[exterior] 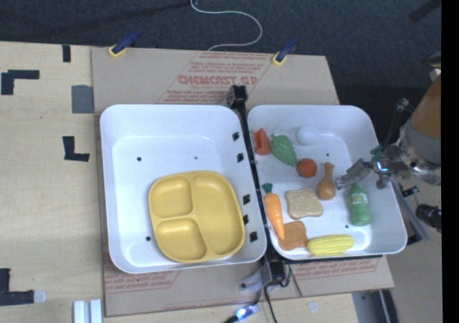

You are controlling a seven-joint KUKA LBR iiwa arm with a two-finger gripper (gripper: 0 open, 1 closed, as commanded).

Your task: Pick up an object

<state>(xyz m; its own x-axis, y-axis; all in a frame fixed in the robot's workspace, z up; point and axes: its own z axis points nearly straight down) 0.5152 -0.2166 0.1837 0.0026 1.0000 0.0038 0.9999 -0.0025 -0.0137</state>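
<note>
The right bin (358, 119) holds several toy foods: a green bottle (358, 207), a corn cob (330, 245), a bread slice (304, 204), a carrot (273, 212), a drumstick (326, 181), a red tomato (307, 167), a green vegetable (283, 148) and a white egg (308, 135). My gripper (366, 173) reaches in over this bin's right side, just above the top of the green bottle. It is open, with nothing between its fingers.
The left bin (129, 135) contains a yellow divided plate (195, 214). A red piece (261, 142) and an orange piece (292, 234) lie near the wall between the bins. The arm (423, 135) comes in over the right rim.
</note>
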